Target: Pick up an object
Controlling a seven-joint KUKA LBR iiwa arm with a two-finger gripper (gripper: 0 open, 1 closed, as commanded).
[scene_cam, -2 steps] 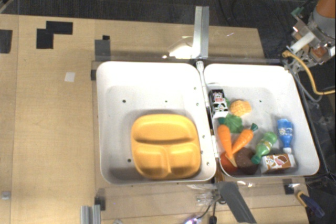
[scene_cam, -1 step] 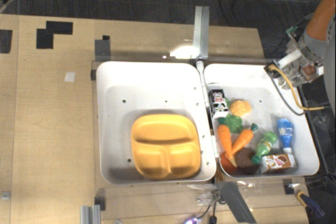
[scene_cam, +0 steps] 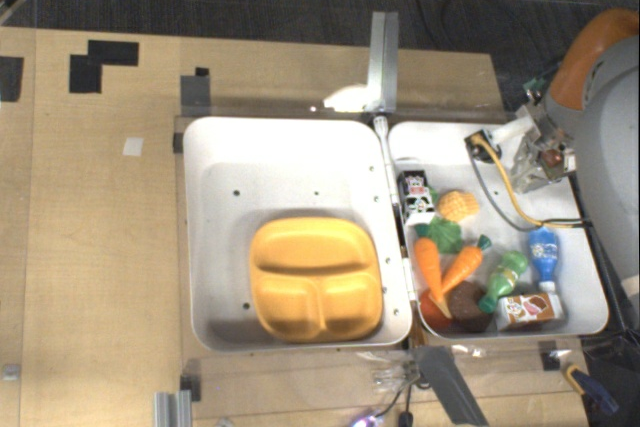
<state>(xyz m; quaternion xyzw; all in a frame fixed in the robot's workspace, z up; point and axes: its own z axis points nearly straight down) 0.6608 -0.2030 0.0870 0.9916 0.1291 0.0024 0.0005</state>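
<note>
Looking down on the bench (scene_cam: 90, 245), you see two white bins side by side: the left bin (scene_cam: 215, 165) and the right bin (scene_cam: 590, 305). In the left bin a yellow tray (scene_cam: 315, 277) with moulded compartments lies flat at about 6 o'clock, near the front wall. The right bin holds the small objects, bunched toward its 7 o'clock corner. Against the divider at 10 o'clock sits a black-and-white carton (scene_cam: 415, 193); just beside it, toward the centre, lies a yellow corn piece (scene_cam: 459, 206). Below these you find a green vegetable (scene_cam: 443, 235) touching two carrots (scene_cam: 445, 270) that cross in a V. A dark brown lump (scene_cam: 467, 300) rests at the carrots' tips on something red (scene_cam: 433, 312), at 6 o'clock. A green bottle (scene_cam: 503, 277) lies tilted just beside the lump, and a brown carton (scene_cam: 530, 310) lies on its side at 5 o'clock. A blue bottle (scene_cam: 543, 255) stands near the right wall at 4 o'clock. The arm (scene_cam: 610, 105) enters from 3 o'clock, its orange band at 1 o'clock, and the gripper (scene_cam: 540, 155) hangs over the right bin's 1 o'clock corner, well apart from the objects, with a yellow cable (scene_cam: 510, 200) looping beneath it. You cannot tell here whether its jaws are apart or together; nothing shows between them.
</note>
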